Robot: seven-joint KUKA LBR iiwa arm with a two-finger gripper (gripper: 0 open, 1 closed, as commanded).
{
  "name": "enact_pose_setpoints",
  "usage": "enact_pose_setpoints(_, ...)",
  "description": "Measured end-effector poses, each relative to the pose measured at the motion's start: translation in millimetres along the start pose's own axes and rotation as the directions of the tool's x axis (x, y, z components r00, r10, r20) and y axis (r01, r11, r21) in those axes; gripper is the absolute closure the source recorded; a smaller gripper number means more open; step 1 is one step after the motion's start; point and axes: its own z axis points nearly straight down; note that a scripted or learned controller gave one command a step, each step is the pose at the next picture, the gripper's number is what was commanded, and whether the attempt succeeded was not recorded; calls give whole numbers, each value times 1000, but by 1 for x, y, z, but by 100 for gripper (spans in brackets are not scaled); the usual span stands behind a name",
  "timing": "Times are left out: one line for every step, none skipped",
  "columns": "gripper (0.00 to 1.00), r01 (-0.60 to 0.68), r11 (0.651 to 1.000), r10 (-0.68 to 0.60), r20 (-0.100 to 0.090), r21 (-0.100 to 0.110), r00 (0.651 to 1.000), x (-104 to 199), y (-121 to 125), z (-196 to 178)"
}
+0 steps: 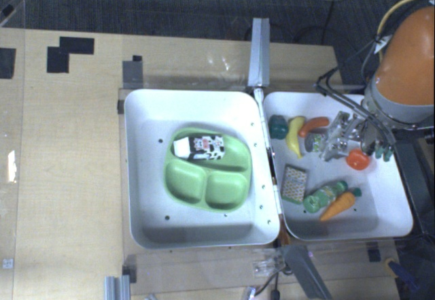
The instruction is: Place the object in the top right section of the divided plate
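Note:
A green divided plate point(228, 186) lies in the left white bin point(146, 224). It has one wide section at the top and two smaller ones below. A small cow-patterned carton point(204, 147) lies on its side in the wide top section, towards its left half. My gripper point(342, 137) hangs over the right bin point(391, 213), near its upper middle, among the toys there. An orange round toy point(358, 160) sits just below and to the right of the gripper. Whether anything is between its fingers is hidden.
The right bin also holds a teal piece point(278, 126), a banana point(295, 135), a red sausage point(314, 125), a checkered pad point(294, 184), a green bottle point(323, 196) and a carrot point(338, 205). A metal post point(259, 54) stands behind the bins' shared wall.

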Motion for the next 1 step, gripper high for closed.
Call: enact_pose_setpoints(100,120,993,-120,1,0,993,20,-53,24)
